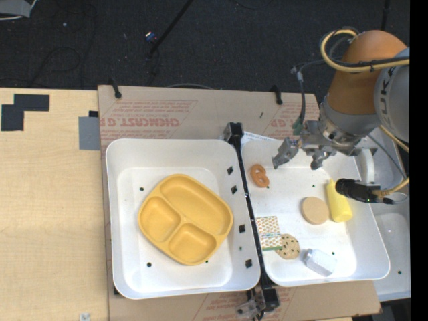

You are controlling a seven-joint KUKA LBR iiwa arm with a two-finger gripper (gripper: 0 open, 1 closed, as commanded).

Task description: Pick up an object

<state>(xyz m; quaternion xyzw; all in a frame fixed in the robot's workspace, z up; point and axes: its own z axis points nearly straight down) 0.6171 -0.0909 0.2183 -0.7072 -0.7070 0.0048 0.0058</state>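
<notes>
My gripper (302, 155) hangs over the back of the right bin (374, 266), its two fingers (283, 154) spread apart with nothing between them. In that bin an orange pretzel-like piece (259, 175) lies to the gripper's lower left. A tan round disc (314, 210) and a yellow block (339, 202) lie side by side in front of the gripper. Nearer the front are a chocolate-chip cookie (289, 247), a patterned card (268, 231) and a small grey-white object (317, 261).
The left bin (124, 172) holds a yellow divided plate (184, 218). A black divider (242, 199) runs between the bins. The arm's grey body and orange band (364, 65) stand over the right bin's back right corner, with cables beside it.
</notes>
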